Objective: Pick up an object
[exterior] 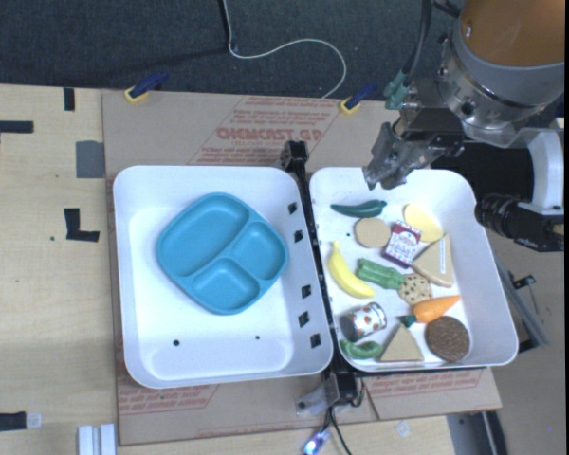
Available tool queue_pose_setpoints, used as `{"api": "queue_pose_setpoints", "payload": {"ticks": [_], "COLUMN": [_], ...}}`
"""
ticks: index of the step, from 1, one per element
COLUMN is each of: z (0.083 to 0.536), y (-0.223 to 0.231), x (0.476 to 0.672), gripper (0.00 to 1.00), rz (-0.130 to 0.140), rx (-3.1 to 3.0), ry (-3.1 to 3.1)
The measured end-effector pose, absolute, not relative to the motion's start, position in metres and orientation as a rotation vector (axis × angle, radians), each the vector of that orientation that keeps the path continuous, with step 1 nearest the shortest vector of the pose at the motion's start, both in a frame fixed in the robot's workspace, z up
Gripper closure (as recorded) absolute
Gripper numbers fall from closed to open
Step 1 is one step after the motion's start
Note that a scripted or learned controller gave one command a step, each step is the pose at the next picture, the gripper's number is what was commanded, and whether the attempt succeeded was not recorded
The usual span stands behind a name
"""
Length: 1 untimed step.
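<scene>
Fingers (384, 173) of the grey robot arm (498, 45) are hanging over the far rim of the right bin (484, 254), just above a green chilli (358, 208), and whether they are apart or together cannot be told from this angle. Nothing is showing between them, so the pick-up appears not yet done. Toy food is crowding the right bin: beside the chilli are lying a tan cookie (370, 232), a yellow round piece (423, 221) and a small purple packet (402, 245); nearer the front are sitting a banana (346, 273), a green pod (379, 275), an orange carrot (436, 307), a small can (364, 322) and a brown disc (448, 337). To the left of that bin, the left bin (142, 349) is holding a blue divided plate (222, 251). Judging by the pose, the arm is being lined up for a descent, with lowering, closing and lifting all left to do on the cardboard-covered desk (38, 282).
</scene>
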State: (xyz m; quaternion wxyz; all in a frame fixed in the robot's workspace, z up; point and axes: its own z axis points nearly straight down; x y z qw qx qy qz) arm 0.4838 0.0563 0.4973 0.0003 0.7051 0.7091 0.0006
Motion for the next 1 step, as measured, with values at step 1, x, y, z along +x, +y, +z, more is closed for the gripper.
{"api": "queue_pose_setpoints", "payload": {"ticks": [1], "z": [0.4245], "y": [0.0812], "x": [0.4832], "gripper": [1.00], "rz": [-0.010], "rx": [2.222], "ry": [2.227]}}
